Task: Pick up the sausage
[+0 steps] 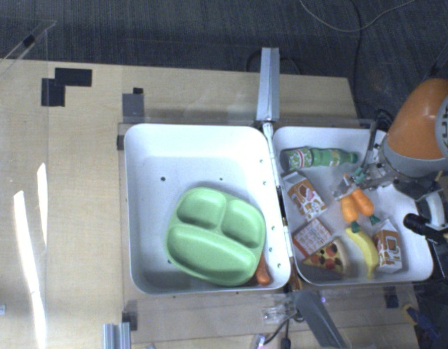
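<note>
against left bin's [137, 195] near rim, sausage [262, 270] beside green tray [217, 235]

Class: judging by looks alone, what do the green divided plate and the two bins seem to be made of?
Green plate: probably moulded plastic, with a smooth, soft sheen and rounded compartments. Bins: likely plastic too, white, uniform and matte, with rounded corners; thin metal isn't excluded.

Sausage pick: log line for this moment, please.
pincer: right bin, near orange toy | sausage: left bin, against green plate, untouched
</note>
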Controlling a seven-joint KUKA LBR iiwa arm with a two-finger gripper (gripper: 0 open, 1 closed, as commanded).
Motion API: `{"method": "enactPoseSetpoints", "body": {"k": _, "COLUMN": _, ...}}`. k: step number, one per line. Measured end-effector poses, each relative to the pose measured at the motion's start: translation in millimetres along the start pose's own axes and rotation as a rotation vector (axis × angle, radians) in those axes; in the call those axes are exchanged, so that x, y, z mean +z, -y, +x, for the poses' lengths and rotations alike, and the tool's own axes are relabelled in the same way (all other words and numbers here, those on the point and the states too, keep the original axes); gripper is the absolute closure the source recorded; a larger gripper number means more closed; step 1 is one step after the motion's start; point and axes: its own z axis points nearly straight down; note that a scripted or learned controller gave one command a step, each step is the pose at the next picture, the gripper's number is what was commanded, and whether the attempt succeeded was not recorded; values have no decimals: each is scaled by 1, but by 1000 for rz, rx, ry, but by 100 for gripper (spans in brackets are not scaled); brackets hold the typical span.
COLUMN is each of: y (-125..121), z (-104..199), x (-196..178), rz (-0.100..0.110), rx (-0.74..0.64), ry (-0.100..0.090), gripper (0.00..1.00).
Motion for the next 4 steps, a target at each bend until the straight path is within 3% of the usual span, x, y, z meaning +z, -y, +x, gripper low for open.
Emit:
{"method": "enactPoseSetpoints", "body": {"k": 1, "y": -61, "z": 55, "x": 1, "rz": 11, "rx": 98, "ry": -3, "gripper": 100}}
{"method": "enactPoseSetpoints", "body": {"k": 2, "y": -80, "z": 38, "x": 7, "rz": 44, "rx": 292, "ry": -7, "gripper": 100}}
{"method": "enactPoseSetpoints", "body": {"k": 3, "y": -20, "z": 51, "x": -64, "rz": 12, "rx": 311, "ry": -1, "gripper": 100}}
{"method": "enactPoseSetpoints", "body": {"k": 4, "y": -33, "z": 6, "x": -58, "rz": 13, "rx": 243, "ry": -1, "gripper": 100}}
